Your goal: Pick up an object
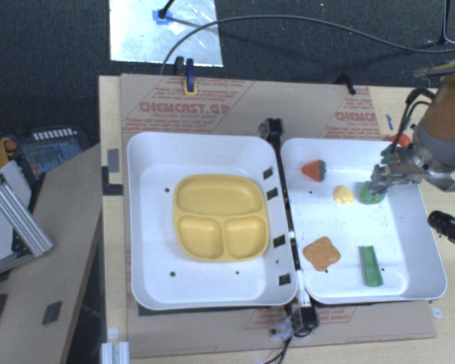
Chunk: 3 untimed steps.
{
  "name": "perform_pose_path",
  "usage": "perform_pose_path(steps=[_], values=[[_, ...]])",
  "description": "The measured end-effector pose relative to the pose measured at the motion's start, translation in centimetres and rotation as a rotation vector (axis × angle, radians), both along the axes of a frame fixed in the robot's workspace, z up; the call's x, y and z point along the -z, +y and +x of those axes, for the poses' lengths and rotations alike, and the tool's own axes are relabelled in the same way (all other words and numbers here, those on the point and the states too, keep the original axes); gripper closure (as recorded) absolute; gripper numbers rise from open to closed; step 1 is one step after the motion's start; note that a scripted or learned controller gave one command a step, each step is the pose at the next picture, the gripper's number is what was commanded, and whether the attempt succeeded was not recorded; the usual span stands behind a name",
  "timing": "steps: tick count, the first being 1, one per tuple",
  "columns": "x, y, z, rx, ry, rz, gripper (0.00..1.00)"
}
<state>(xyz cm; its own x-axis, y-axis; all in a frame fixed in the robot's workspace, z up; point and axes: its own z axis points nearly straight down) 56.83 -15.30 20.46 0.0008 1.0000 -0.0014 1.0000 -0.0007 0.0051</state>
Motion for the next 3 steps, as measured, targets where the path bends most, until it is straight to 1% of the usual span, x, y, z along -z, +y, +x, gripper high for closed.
perform_pose_path(steps=[2,3], values=[[-8.9,0.0,0.6,-0.006,-0.001,0.0,1.0],[-8.6,6.0,2.2,-0.011,0.001,0.002,1.0]])
